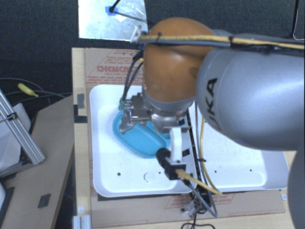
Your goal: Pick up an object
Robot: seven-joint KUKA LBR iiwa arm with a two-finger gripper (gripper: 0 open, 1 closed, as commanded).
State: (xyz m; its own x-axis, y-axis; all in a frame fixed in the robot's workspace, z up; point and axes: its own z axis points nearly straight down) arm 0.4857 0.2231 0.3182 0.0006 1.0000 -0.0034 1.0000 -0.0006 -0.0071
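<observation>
A flat, oval blue object (139, 140) lies in the left white bin (102, 142), near its middle. The grey arm with its orange band (174, 61) reaches in from the right and hangs low over this bin. My gripper (128, 120) sits under the wrist, right at the blue object's upper left edge. The wrist body hides the object's far part and most of the gripper.
The right bin (238, 175) is largely covered by the arm. Cables and a yellow hose (202, 149) hang along the divider between the bins. Cardboard (107, 63) lies under the bins, a silver sheet (112, 11) behind them. An aluminium frame (19, 132) stands at the left.
</observation>
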